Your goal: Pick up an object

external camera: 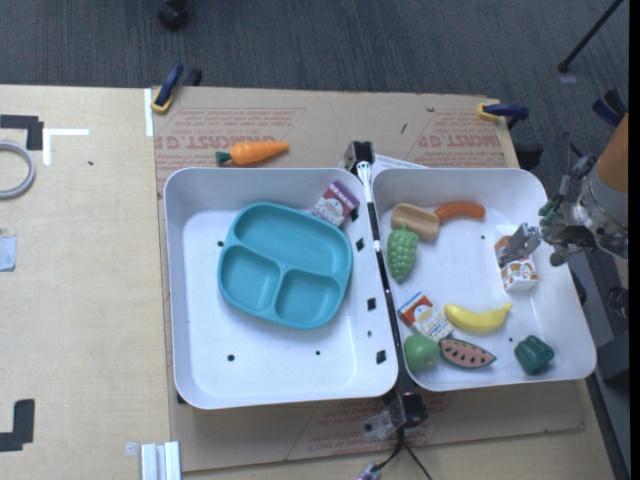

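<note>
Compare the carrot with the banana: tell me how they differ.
The carrot is orange with a green tip; the banana is plain yellow. The carrot lies outside the bins on the cardboard, above the left bin; the banana lies inside the right bin. The carrot is straight, the banana curved. Both are small toy foods lying flat, roughly left to right.

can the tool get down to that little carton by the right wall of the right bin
Probably yes. The tool hangs right over the small carton, which stands apart from the banana and green pepper, so nothing crowds it.
</note>
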{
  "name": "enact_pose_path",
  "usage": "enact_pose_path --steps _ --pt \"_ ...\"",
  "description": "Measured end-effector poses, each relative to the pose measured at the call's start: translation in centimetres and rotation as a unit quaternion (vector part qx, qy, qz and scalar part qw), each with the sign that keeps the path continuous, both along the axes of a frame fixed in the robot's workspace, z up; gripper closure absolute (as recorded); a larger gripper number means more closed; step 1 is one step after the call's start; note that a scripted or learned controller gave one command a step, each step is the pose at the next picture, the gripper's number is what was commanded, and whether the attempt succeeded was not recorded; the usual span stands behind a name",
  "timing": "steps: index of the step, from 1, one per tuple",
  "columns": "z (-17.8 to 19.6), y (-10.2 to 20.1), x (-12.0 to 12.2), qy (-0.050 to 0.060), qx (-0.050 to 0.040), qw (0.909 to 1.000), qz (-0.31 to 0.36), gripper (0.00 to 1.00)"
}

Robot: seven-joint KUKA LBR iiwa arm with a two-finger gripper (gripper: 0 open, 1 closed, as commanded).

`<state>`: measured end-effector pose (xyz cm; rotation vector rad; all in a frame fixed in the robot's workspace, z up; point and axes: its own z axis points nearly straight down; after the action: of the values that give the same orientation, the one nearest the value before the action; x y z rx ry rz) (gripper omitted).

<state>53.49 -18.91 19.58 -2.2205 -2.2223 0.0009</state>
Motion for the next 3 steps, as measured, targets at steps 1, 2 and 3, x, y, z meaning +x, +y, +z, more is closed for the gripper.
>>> enact_pose_path --steps 1,2,3 --pt "-8.7 -0.3 2.7 -0.007 -0.0037 0.9995 0.032 0.00" --pt "-9.2 -2.3 3.7 -0.005 -0.0037 0.9841 0.178 0.00" --pt "-9.2 -3.7 6.6 -0.006 -0.0063 0.9448 0.328 0.00"
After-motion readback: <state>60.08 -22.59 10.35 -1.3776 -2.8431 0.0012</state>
